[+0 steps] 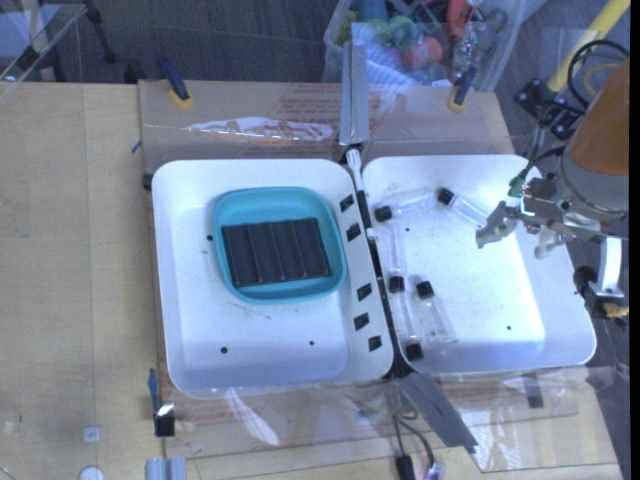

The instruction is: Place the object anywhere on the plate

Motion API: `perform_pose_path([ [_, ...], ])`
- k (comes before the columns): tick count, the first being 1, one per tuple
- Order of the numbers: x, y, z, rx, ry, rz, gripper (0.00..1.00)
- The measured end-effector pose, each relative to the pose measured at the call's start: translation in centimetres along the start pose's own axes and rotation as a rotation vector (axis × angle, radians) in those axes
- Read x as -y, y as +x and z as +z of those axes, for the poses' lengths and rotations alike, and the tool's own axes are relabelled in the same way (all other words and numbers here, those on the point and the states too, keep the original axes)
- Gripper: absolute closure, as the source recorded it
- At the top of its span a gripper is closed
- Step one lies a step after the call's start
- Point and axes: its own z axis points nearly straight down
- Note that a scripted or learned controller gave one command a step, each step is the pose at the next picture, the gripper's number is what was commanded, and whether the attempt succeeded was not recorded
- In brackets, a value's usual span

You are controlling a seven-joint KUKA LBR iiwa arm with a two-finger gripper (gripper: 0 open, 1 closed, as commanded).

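Note:
A teal plate (322,211) lies in the left bin (185,318). On it rests a flat black ribbed object (275,251), covering most of the plate's floor. My gripper (518,235) hangs over the right side of the right bin (480,328), far from the plate. It is open, with nothing between its fingers. Several clear tubes with black caps lie in the right bin, one near the back (412,205) and one near the divider (432,316).
A row of black clips (358,263) runs along the divider between the bins. A clear box of coloured items (430,13) stands behind the bins. Cables and the arm's body (600,158) crowd the right edge.

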Motion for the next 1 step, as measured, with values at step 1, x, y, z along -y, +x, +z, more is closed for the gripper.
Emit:
perform_pose_path([
  [1, -4.08, -6.36, -0.45, 0.000, 0.000, 0.091, 0.00],
])
